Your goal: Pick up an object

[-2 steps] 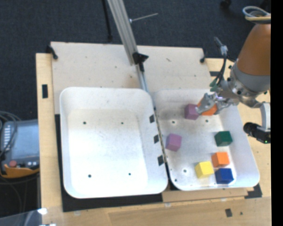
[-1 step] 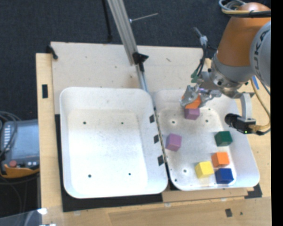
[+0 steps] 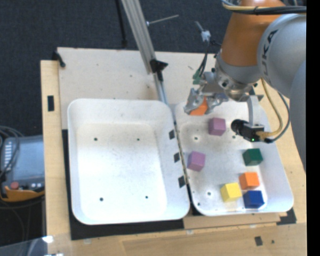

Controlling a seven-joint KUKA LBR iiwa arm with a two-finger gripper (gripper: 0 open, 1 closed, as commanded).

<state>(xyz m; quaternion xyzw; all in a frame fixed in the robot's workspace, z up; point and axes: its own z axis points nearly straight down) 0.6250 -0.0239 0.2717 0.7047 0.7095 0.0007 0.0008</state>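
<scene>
My gripper (image 3: 198,104) hangs over the far left corner of the right bin (image 3: 274,167), shut on an orange block (image 3: 200,109) that shows between its fingers. Loose in the same bin lie two purple blocks (image 3: 217,126) (image 3: 196,160), a green block (image 3: 252,156), an orange block (image 3: 249,180), a yellow block (image 3: 230,191) and a blue block (image 3: 254,199). The nearest purple block sits just to the right of and below the gripper.
The left bin (image 3: 122,159) lies beside the right one, across a shared rim with black clips (image 3: 177,156). A slanted aluminium post (image 3: 141,31) rises behind the bins. A black cable and connector (image 3: 248,129) hang from the wrist over the right bin.
</scene>
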